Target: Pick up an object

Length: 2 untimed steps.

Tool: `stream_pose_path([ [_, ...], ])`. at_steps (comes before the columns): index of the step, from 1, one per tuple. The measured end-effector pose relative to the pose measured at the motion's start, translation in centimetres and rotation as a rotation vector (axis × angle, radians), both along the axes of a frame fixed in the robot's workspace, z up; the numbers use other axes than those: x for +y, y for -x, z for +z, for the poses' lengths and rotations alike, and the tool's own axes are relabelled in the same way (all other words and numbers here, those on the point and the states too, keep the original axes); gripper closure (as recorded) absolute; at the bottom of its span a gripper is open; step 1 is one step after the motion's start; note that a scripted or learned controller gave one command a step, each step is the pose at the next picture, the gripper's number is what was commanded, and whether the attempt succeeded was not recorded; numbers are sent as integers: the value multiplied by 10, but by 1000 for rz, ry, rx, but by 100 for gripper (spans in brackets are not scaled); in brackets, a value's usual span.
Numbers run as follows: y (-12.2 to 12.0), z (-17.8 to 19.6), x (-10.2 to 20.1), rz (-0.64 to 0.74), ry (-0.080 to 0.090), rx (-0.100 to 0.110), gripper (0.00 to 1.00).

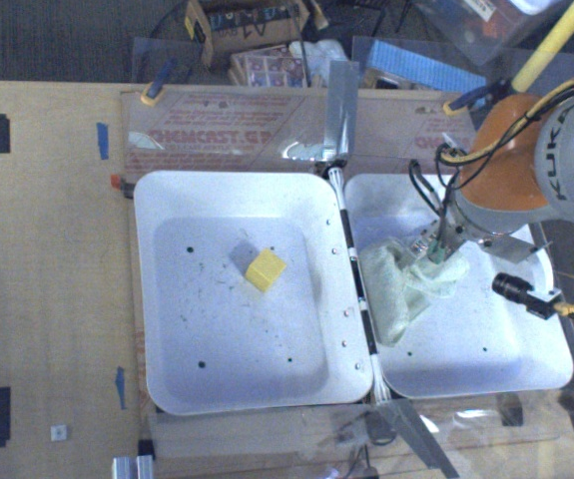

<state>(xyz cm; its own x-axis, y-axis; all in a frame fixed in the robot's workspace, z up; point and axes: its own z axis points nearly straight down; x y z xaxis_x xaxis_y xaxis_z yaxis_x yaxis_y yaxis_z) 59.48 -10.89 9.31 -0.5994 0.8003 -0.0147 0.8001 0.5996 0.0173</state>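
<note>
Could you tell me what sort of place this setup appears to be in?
Probably a robotics lab: a grey arm reaches over two white bins on a wooden bench, with clutter of boxes behind.

A cardboard box (242,13) sits beyond the wooden bench (47,267).

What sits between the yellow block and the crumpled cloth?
In the camera view, the bare floor of the left bin, then the two bins' adjoining rims; the yellow block lies left of them, the crumpled cloth just right.
</note>
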Motion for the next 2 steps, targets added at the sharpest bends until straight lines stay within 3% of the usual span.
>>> stream_pose_path([
  [1, -5, 2, 1, -3, -1, 8, 100],
  [2, 3, 142, 7, 27, 0, 18, 100],
])
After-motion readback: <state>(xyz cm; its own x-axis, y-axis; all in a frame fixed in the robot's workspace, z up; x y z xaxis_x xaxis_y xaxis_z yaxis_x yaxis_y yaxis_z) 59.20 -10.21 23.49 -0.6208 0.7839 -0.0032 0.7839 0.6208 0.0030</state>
